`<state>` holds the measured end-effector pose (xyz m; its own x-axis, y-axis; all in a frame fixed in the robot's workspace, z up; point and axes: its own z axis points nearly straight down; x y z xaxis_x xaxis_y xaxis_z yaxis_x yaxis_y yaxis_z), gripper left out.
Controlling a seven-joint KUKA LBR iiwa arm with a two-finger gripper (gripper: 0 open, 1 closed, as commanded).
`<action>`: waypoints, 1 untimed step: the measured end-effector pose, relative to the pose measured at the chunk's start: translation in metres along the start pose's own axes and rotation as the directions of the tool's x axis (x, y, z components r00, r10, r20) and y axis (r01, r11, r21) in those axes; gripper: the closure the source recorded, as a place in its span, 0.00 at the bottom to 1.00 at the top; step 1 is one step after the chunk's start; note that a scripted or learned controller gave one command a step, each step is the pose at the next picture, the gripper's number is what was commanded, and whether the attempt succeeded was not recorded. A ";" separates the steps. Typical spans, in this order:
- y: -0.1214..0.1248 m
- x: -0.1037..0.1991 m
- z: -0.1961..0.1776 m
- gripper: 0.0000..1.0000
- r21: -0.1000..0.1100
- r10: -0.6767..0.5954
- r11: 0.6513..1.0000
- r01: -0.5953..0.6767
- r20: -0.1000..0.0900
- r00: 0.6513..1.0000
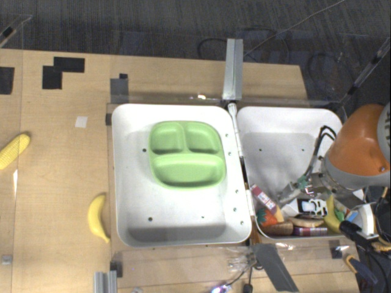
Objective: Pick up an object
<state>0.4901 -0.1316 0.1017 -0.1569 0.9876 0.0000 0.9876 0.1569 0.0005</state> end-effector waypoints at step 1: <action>-0.006 -0.054 0.012 0.00 -0.014 -0.049 0.999 0.049 0.003 0.999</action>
<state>0.4931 -0.1859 0.0898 -0.2055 0.9787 -0.0031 0.9785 0.2055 0.0145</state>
